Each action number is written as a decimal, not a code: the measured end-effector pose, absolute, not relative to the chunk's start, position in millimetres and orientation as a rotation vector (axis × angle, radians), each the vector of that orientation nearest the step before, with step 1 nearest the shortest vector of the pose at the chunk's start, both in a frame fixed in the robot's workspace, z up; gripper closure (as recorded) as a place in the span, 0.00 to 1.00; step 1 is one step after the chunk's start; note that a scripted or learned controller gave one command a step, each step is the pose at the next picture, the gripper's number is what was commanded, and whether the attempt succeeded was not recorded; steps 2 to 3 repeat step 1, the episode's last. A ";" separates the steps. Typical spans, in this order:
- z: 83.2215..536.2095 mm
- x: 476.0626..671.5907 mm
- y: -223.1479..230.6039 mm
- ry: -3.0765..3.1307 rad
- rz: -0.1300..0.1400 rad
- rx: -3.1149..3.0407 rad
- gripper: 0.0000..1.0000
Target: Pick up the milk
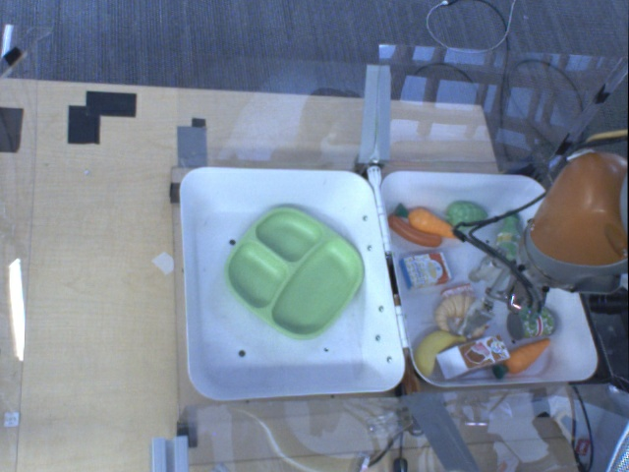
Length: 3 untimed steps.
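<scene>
- The milk, a small carton lying on its side, is seen near the front edge of the right bin, between a yellow banana and an orange carrot.
- The gripper is seen just above the milk, over a tan pastry-like item, apart from the carton.
- Whether the gripper is spread or pressed together cannot be told.
- Nothing is seen gripped.
- A green divided plate lies in the left bin.
</scene>
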<state>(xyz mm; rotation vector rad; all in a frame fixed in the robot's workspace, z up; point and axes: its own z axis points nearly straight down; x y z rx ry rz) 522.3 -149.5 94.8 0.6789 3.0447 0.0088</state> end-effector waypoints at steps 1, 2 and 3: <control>110.4 529.5 -151.2 3.016 0.006 0.679 1.00; 110.4 529.5 -151.2 3.016 0.006 0.679 1.00; 110.4 529.5 -151.2 3.016 0.006 0.679 1.00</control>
